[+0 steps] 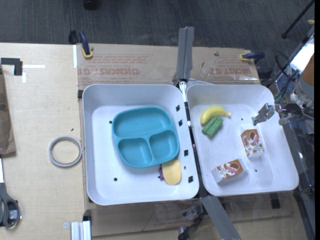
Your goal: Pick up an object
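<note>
The right bin (270, 181) holds a yellow banana (214, 114) with a green pickle-like piece (212, 127) just below it at the upper left. A small white and red carton (252, 143) lies toward the right wall, and a second one (229, 170) lies near the front. My gripper (263, 114) hangs over the bin's upper right, just above the first carton and apart from it. Nothing shows between its fingers.
The left bin (95, 149) carries a blue divided tray (145, 136) and a pale yellow round object (171, 173) at the tray's front right corner. A tape ring (65, 151) lies on the bench to the left. Scissors (9, 209) sit at the bench's front left.
</note>
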### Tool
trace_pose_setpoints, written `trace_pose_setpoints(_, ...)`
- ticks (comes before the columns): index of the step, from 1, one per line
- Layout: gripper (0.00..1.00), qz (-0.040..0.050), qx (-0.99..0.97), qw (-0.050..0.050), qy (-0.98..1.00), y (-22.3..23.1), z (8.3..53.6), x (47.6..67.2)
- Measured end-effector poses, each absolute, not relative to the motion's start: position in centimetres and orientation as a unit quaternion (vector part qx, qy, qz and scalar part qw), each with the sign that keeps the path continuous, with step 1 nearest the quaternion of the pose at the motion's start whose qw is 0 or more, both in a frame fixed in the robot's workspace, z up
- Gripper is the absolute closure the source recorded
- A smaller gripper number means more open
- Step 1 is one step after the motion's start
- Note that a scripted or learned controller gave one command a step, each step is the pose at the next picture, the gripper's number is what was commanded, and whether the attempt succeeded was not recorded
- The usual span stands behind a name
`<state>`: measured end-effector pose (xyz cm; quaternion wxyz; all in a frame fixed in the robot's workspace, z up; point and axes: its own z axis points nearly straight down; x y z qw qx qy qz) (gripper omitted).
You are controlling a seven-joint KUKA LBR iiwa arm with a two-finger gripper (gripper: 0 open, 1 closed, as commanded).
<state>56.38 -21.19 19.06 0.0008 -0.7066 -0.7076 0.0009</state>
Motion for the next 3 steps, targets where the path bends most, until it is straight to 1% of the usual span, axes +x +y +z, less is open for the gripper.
trace_pose_setpoints(1, 0.00, 0.0003, -0.664, 0.001, -0.748, -18.9, 9.1, 53.7)
trace_pose_setpoints(2, 1.00, 0.0003, -0.665, 0.001, -0.746, -19.0, 10.0, 53.7)
trace_pose_setpoints(3, 1.00, 0.0005, -0.628, 0.000, -0.778, -12.0, 19.3, 57.4)
